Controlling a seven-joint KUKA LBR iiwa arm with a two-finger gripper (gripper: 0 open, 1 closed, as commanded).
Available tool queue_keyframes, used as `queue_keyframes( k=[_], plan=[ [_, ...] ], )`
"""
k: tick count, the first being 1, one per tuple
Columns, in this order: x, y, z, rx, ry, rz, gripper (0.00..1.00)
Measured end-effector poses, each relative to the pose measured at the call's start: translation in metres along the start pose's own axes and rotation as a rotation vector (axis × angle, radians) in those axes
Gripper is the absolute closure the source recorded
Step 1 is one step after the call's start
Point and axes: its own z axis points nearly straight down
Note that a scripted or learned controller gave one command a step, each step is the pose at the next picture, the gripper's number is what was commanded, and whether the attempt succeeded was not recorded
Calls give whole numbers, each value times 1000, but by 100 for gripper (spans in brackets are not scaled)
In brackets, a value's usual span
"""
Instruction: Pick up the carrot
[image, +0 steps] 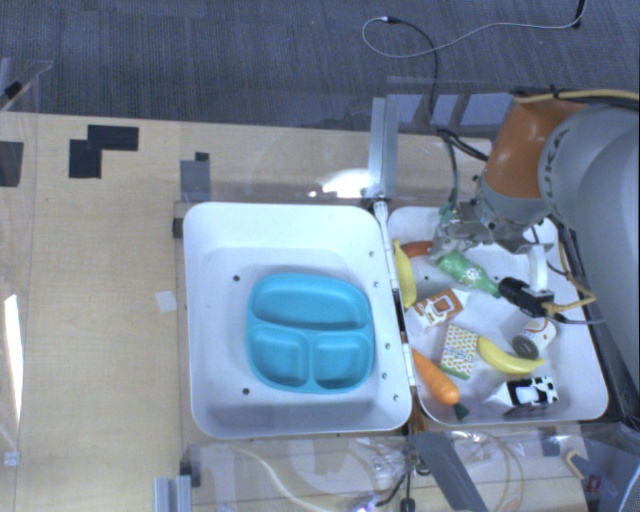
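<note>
The carrot (436, 376) is orange with a small green end. It lies at a slant in the front left corner of the right bin (590, 385), close to the wall between the bins. My gripper (460, 232) hangs over the back of the same bin, well away from the carrot, just above a green object (466, 271) and beside a red item (418, 248). Nothing shows in its grasp.
The right bin also holds a yellow banana (507, 357), a second yellow piece (403, 276) along the left wall, a small box (437, 308), a patterned box (460, 350) next to the carrot, and a black-and-white toy (530, 392). The left bin (215, 260) holds a blue divided plate (310, 332).
</note>
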Motion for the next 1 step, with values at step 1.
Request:
queue_keyframes(
  k=[1],
  plan=[
    [-87, -83, -14, 11, 0, -226, 100]
  ],
)
